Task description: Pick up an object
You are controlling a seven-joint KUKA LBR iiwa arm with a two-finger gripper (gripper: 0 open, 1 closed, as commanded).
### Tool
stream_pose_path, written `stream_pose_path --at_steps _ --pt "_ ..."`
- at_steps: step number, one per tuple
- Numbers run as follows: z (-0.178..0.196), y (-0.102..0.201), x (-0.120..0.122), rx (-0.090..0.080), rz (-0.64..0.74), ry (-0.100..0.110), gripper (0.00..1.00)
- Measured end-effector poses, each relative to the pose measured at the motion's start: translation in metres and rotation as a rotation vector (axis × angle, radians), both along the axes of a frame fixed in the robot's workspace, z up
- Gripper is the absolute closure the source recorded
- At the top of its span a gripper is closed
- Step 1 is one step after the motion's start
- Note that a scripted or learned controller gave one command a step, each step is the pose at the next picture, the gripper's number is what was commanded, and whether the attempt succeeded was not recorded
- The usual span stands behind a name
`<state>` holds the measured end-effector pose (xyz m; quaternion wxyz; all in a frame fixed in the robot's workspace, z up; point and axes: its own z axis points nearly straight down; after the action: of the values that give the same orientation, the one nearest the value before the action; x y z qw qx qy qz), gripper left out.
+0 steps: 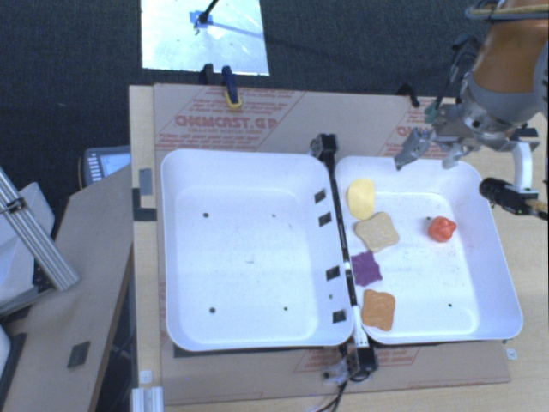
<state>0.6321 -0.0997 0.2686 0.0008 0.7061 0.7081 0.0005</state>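
Objects lie in the right bin [497, 316]: a yellow piece [361, 197], a tan piece [377, 231], a purple piece [366, 269] and an orange piece [378, 309] along its left side, and a red ball [442, 228] further right. I see my gripper [431, 152] above the bin's far edge, jaws spread apart, holding nothing.

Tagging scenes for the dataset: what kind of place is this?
Likely a robotics lab bench: a robot arm with gripper above two white bins, toy items in the right bin.
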Motion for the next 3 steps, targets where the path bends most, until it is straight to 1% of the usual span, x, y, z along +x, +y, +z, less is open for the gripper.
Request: stream_pose_path --at_steps 1,2,3 --pt "-0.19 0.0 -0.02 0.003 -0.004 0.003 0.0" --pt "-0.169 -0.001 -0.015 0.0 -0.002 -0.01 1.0" --pt "-0.06 0.055 -0.037 0.002 0.006 -0.008 1.0"
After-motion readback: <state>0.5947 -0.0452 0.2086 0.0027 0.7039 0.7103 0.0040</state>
